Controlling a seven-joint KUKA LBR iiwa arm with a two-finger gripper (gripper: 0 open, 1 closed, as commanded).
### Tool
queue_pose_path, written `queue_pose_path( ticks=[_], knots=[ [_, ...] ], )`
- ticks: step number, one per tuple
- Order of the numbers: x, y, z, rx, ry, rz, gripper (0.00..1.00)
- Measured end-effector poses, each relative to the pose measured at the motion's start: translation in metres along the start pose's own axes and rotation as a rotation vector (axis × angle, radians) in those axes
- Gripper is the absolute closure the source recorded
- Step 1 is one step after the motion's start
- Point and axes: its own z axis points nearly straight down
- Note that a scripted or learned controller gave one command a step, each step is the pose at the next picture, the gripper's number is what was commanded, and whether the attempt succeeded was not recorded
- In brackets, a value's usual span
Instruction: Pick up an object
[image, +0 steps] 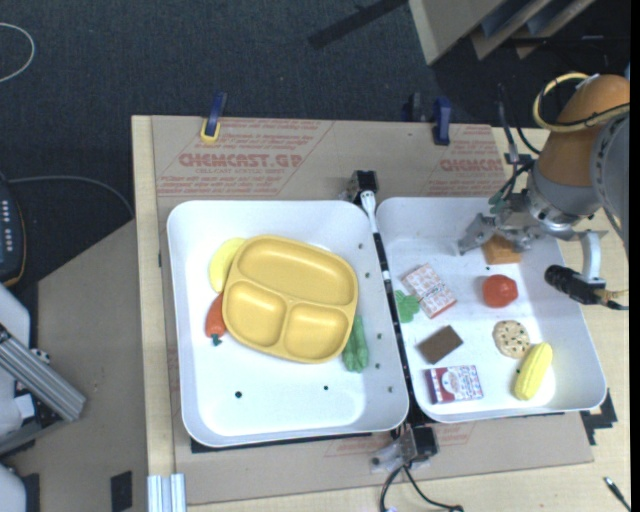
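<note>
Right bin (570, 330), contents, clock positions taken from bin centre:
- Orange-brown block (503, 254), 12 o'clock, directly under tool (497, 233). Likely stiff and light; best gripped across its two short flat sides. Nearest candidate for the pick.
- Tomato (500, 290), just past 12 o'clock, just below the block. Round, smooth, probably slippery plastic; grip across the widest part.
- Red-and-white packet (429, 290), 10 o'clock. Flat, light; hard to get under.
- Green leaf piece (406, 306), 9 o'clock, against the bin's left wall.
- Brown square (439, 344), 7 o'clock. Flat, thin.
- Cookie (511, 338), 4 o'clock. Flat disc, rigid by the look of it.
- Lemon-yellow fruit (533, 371), 5 o'clock, near the lower right rim. Rounded, may roll.
- Red box with picture (453, 384), 6 o'clock. Lying flat.

Left bin (190, 300), contents:
- Yellow divided tray (290, 298), centre, tilted.
- Yellow piece (223, 262), 10 o'clock, partly under the tray.
- Red-orange pepper (216, 320), 9 o'clock, touching the tray edge.
- Green leaf (356, 347), 4 o'clock, beside the tray.

Tool: low over the block, fingers spread; nothing visibly clamped between them. Contact with the block not discernible.

Both bins side by side on the counter (160, 200).
</note>
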Motion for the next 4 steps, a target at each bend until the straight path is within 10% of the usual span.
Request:
queue_pose_path(
  ticks=[1, 4],
  knots=[
    [-0.002, 0.003, -0.015, -0.011, -0.007, -0.001, 1.00],
    [0.007, 0.010, -0.140, -0.003, 0.001, 0.000, 1.00]
  ],
)
